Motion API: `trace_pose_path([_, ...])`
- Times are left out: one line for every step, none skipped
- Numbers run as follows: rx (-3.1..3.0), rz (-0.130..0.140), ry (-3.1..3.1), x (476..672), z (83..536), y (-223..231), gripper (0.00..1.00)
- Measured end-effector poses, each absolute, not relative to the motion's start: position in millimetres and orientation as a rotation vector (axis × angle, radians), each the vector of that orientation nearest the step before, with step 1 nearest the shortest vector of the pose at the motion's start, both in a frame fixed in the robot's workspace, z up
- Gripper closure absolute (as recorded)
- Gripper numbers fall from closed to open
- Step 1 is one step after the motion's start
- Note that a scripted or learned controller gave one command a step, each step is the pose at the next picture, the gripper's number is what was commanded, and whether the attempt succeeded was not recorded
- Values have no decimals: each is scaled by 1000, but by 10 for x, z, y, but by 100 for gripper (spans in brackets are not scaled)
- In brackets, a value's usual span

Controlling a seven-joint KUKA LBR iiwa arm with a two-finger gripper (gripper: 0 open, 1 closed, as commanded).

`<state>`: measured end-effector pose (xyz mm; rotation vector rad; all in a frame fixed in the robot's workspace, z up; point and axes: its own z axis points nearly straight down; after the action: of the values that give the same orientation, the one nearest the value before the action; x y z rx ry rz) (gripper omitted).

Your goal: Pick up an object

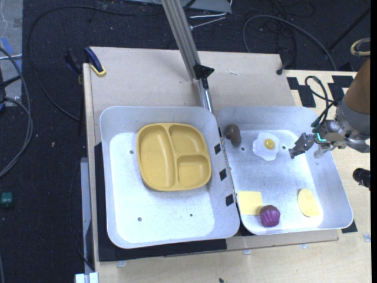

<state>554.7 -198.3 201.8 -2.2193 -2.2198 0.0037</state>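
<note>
Objects: 5 small items, all in right bin; none lifted, all lie on bin floor.
Left bin (118,175): white, shallow, w/ yellow divided plate (174,157) sitting flat in its far half, three compartments facing up.
Clips: small black clips (223,174) along the seam where the 2 bins meet.
Pole: grey metal pole (182,31) runs at a slant from far edge down to the far end of the seam, black clamp at its lower end.
Right bin (339,187): white, shallow, touching left bin on its left side.
Brown item (233,134): roundish, far-left corner of right bin, near the seam.
Yellow square (250,203): flat, near-left part of right bin, just beside purple item.
Purple item (270,216): ribbed, rounded, near edge of bin, touching or almost touching yellow square's near-right corner.
Fried egg (267,145): white w/ yellow yolk, far-middle of bin, right of brown item.
Yellow oval (308,203): flat, near-right part of bin, well apart from egg.
Gripper (306,145): over far-right part of right bin, just right of egg, not touching it; fingers look spread, nothing between them.
Arm (356,108): grey, orange band above wrist, comes in from right edge.
Bench (147,81): tan board under both bins.
</note>
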Motion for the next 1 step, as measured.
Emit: trace_pose_path([-2221, 1, -2223, 5557, 2032, -1983, 0])
